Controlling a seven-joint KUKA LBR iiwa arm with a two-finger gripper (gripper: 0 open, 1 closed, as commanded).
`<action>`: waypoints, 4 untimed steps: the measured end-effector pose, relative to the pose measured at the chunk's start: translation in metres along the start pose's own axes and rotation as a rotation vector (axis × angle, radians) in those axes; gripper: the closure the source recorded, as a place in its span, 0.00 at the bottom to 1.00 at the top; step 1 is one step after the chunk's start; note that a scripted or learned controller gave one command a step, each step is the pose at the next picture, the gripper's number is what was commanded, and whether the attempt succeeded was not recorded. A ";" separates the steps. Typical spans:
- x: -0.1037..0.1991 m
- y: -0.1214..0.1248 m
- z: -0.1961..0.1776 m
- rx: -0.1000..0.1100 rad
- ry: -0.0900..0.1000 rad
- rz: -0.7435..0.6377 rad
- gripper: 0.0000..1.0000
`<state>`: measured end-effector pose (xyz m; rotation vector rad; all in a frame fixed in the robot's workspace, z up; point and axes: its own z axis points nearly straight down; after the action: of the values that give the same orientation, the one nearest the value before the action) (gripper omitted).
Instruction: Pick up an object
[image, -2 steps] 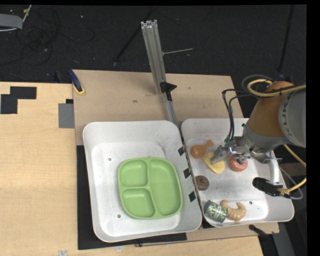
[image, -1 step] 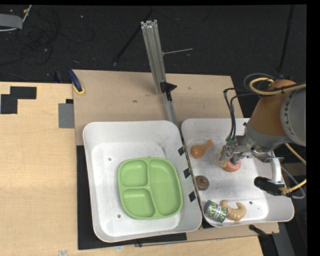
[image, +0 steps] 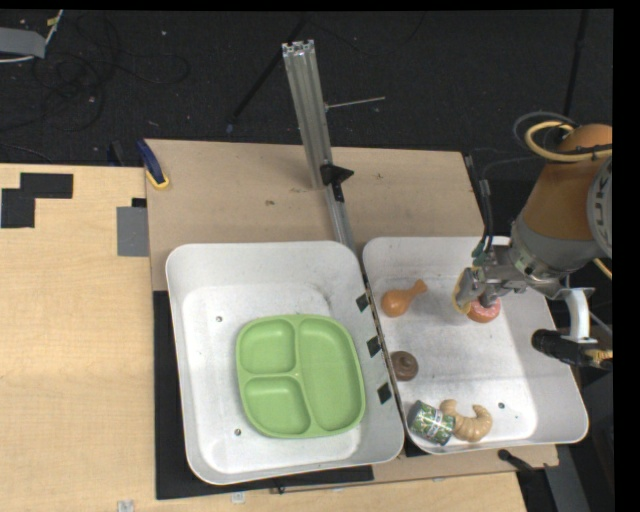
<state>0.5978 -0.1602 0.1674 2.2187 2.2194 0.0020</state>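
The right bin holds most of the loose things, and all places here are told from it. Its middle floor lies bare, so the widest open room is there, between the things strung along its rims. Close to its left rim sits a small dark brown round piece, and further up that same side lies an orange pear-shaped toy. Against its near rim, almost at the lip, a green can lies on its side, touching or just beside a tan croissant-shaped toy. The gripper is low over the upper right part of this bin, the grey arm with its orange band reaching in over the right rim. A pink round object lies right under the fingertips, with a bit of yellowish stuff at the left finger; whether the fingers are clenched on it, open around it or merely above it cannot be told from this slant. Left of the right bin, its rim touching, stands the left bin with a green divided plate in its middle. Both rest on a tan wooden bench, with a metal post rising behind the seam and dark floor beyond.
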 end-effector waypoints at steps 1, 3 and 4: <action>-0.007 0.005 -0.061 -0.001 0.000 -0.001 1.00; 0.047 0.000 -0.078 0.005 0.005 -0.004 1.00; 0.095 -0.018 -0.067 0.008 0.004 -0.004 1.00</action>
<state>0.5797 -0.0650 0.2345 2.2205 2.2299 -0.0027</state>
